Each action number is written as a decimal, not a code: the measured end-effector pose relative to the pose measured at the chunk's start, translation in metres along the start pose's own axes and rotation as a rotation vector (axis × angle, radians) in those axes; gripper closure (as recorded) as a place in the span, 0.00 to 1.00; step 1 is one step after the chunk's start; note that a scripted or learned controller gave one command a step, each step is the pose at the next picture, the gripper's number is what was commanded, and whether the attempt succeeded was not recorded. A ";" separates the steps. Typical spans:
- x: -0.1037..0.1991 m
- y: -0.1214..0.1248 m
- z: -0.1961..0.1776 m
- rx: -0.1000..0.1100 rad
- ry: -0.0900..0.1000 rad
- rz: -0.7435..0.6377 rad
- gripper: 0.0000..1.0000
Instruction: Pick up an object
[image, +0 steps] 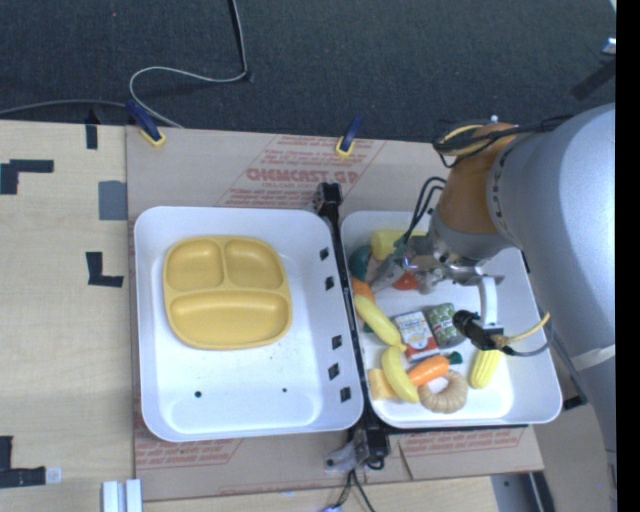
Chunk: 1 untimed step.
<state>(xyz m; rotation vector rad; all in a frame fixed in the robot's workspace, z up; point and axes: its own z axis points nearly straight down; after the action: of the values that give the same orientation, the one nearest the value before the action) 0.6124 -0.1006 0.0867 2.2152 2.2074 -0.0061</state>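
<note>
Showing two white bins (150, 330), one yellow plate (227, 291), two bananas (375, 317), pincer (405, 268) grip unclear.

The grey arm (575, 190) enters from the right and bends down toward the middle of the view, its orange band (470, 190) sitting just above the wrist. Below the band the gripper (405, 268) points down and to the left, low over the right-hand side, with cables looping beside the wrist.
</note>
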 end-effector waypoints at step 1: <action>0.003 0.000 -0.009 0.005 0.006 -0.002 1.00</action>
<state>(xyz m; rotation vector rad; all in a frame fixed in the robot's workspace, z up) 0.6120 -0.0974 0.0957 2.2184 2.2157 -0.0045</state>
